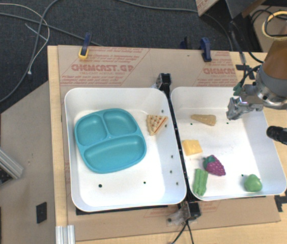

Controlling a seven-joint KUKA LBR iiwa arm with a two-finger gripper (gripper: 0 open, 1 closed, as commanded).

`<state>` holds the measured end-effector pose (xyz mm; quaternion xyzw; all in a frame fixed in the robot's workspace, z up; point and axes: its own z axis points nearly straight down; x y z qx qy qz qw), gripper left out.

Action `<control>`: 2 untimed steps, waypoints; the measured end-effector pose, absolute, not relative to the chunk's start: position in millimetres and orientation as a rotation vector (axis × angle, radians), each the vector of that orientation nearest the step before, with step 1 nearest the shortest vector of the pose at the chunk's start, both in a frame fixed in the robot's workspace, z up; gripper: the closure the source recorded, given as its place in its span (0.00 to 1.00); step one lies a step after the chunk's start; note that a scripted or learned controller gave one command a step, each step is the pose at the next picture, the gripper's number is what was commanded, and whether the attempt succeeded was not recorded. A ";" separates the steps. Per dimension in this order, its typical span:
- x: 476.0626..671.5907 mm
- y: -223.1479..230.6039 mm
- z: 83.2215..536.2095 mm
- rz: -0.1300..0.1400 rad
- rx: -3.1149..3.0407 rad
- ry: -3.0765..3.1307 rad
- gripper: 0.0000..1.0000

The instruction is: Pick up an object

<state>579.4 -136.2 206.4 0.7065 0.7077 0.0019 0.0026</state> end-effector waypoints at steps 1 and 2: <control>580.9 -136.4 260.4 0.005 2.216 2.219 1.00; 579.6 -81.5 262.9 0.003 2.218 2.229 1.00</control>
